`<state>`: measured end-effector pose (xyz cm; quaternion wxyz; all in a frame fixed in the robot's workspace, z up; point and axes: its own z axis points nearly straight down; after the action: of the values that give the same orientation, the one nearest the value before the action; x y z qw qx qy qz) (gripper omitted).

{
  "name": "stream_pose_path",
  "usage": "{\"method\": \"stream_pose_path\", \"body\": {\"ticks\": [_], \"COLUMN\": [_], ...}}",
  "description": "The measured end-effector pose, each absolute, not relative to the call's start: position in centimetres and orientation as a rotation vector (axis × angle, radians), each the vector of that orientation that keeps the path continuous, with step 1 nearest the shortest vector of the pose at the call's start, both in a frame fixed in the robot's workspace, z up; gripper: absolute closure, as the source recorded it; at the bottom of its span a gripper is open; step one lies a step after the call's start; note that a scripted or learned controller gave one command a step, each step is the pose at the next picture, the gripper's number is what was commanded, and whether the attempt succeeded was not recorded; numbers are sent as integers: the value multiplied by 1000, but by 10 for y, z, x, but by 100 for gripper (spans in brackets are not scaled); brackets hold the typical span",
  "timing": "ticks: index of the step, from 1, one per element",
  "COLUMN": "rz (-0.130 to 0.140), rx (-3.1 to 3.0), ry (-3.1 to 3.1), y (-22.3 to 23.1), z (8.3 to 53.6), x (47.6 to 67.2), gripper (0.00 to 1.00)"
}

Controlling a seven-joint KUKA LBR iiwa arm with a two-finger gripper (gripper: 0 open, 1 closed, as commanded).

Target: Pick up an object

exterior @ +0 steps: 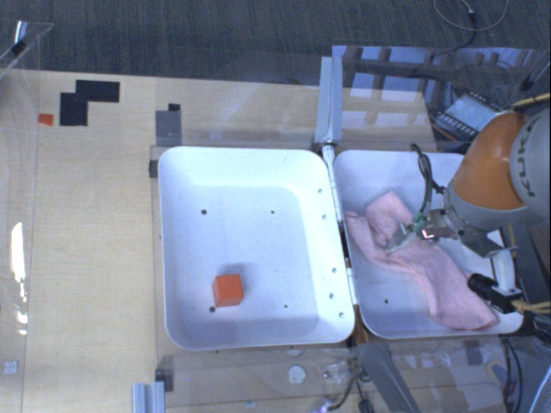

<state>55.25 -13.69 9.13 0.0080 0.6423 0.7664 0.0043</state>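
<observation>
Bins: two. One orange block (228, 290) lower centre; one pink cloth (422, 261) at right beneath gripper (403, 236); jaw state cannot be told.

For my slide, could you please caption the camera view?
End effector over pink cloth in right bin; orange block in left bin.

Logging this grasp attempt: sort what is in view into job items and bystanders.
Job items:
- crumpled pink cloth, right bin
- small orange block, left bin
- gripper, over the cloth

Bystanders:
- black L-shaped patch on the bench
- white bins
</observation>
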Motion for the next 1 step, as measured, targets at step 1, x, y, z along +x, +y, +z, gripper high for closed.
{"method": "stream_pose_path", "body": {"ticks": [1], "rz": [15], "rx": [1946], "ry": [2446], "y": [-140], "z": [91], "x": [554], "gripper": [0]}}
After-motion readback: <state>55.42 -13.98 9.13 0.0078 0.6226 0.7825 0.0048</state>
